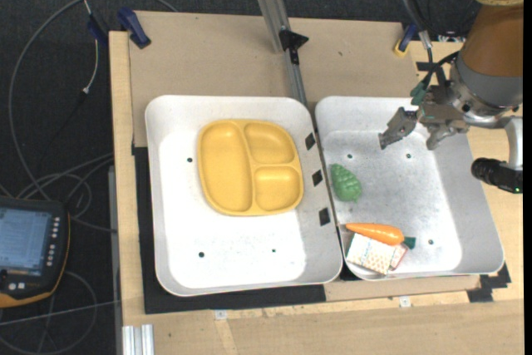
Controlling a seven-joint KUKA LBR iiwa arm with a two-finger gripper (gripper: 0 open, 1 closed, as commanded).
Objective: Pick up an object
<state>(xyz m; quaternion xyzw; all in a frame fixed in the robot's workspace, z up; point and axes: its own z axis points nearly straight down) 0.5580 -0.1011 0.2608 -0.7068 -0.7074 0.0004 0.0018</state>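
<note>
Nearest the camera, a small printed packet (376, 255) lies at the near edge of the right bin (453, 204), with an orange carrot (375, 233) touching its far side. Left of these, a green leafy toy (345, 182) rests by the bin's left wall. Over the far part of this bin the gripper (418, 129) hangs with its 2 fingers spread apart, holding nothing. Filling much of the left bin (170, 179) is a yellow 3-section tray (249, 166).
</note>
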